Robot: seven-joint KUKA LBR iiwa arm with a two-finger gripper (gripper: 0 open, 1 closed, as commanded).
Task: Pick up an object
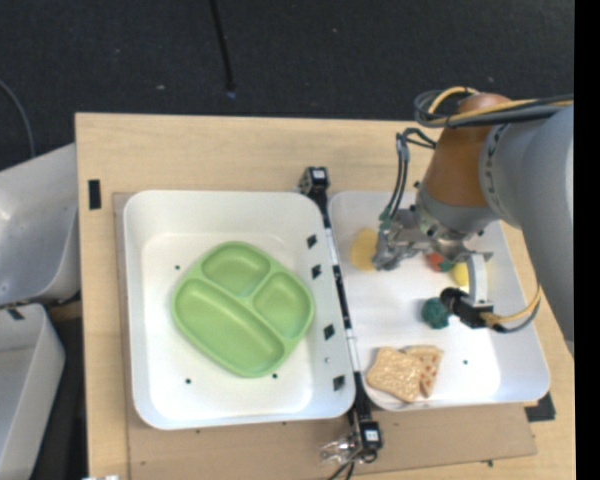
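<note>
Right, down at the gripper (pixel 398 251) first: it sits low in the right bin (pixel 510 373), near that bin's far left corner, and whether the fingers are parted or closed I cannot tell, since the wrist hardware covers them from this angle. Nothing is plainly pinched between them. Just beside it on the left lies a yellow piece (pixel 363 247), touching or nearly touching the tool, so my read is that this is the target and the arm is low for a grab there. On the tool's other side, a small red bit (pixel 436 261) and another yellow bit (pixel 461 273) peek out from under the wrist. Nearer the middle of the bin sits a green lump (pixel 436 312), apart from the gripper, with a dark cable end next to it. At the near edge, toward the left corner, rests a tan cracker-like slab (pixel 404 371), well out of the action.

Moving outward, the arm (pixel 500 163) comes in from the right, orange band above the wrist. The left bin (pixel 150 388) carries a green divided plate (pixel 243 308), roughly centred, likely just left as clutter. Both bins sit side by side on a pale wooden bench (pixel 210 153), over a dark floor, with white housings off the left edge.
</note>
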